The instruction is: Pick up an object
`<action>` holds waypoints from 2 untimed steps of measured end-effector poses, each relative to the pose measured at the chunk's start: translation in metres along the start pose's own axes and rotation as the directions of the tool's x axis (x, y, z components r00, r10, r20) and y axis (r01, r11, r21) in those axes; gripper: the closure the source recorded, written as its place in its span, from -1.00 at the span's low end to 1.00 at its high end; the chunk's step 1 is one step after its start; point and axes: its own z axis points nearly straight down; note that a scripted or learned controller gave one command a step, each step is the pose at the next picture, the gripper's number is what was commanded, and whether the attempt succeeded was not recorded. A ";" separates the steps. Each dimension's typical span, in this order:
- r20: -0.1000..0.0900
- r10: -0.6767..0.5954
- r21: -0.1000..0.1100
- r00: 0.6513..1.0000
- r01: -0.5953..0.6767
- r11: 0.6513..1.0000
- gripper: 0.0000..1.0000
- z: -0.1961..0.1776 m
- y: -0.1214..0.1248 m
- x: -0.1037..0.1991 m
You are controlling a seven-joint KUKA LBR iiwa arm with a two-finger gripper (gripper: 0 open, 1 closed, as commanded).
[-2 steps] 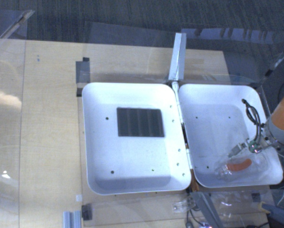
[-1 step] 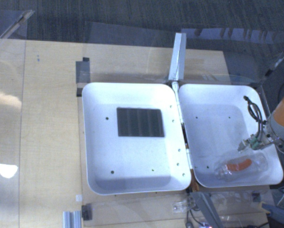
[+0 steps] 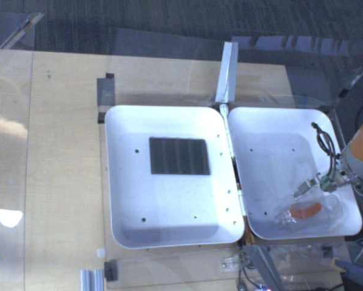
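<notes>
Over the right bin's [image 3: 272, 117] near right corner I see my gripper [image 3: 308, 188] low inside, reaching in from the right with the arm [image 3: 360, 150] behind it. Whether it is apart or together I cannot tell. Just below it lies an orange object [image 3: 305, 210] inside something clear [image 3: 291, 217], close to the bin's front wall. Beyond the centre divider, the left bin [image 3: 121, 180] holds only a dark ridged pad [image 3: 179, 156], with open floor around it.
</notes>
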 end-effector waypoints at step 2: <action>0.007 -0.059 -0.008 0.998 0.059 0.998 1.00 0.018 0.014 0.029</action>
